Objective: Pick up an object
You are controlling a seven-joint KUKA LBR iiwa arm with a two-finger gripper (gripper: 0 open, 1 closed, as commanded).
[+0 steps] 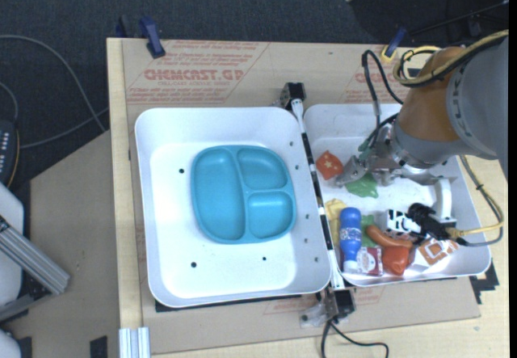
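Several small toys are crowded in the right white bin, so a neighbour of the green soft toy could be nudged or snagged by the gripper, whose state cannot be told.

Two white bins sit side by side, the left bin and the right bin. The left one holds one blue divided plate. The right one holds one blue bottle, one orange block, one green piece and several more small items (too jumbled to count).
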